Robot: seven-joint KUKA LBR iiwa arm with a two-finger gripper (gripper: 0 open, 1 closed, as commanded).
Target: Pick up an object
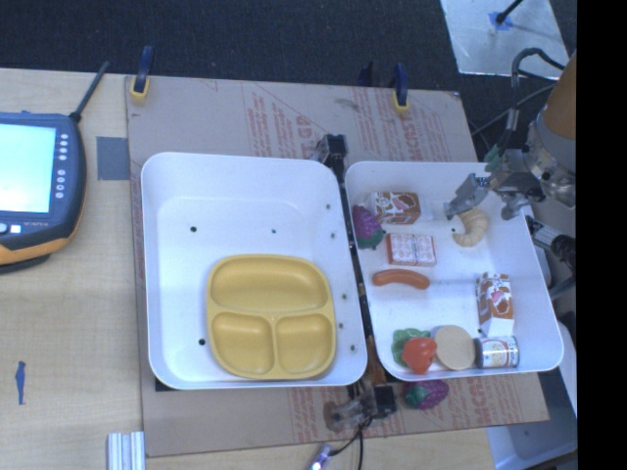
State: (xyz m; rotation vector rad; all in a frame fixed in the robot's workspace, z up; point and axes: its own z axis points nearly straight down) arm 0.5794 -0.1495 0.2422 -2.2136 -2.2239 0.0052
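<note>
Grey end effector (468,202) hovers over right bin (545,292), just above croissant (472,227); finger state: cannot tell. Advice: descend centred on croissant, avoid bin wall, close gently.

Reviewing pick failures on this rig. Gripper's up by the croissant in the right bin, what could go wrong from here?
1. The gripper sits just up-left of the croissant, not centred on it; a straight descent may clip its edge and push it away.
2. The croissant is curved, so it could likely slip or roll out of a two-finger pinch.
3. It lies close to the right bin wall's upper part, and the arm enters from that side; the wrist hardware may foul the rim.
</note>
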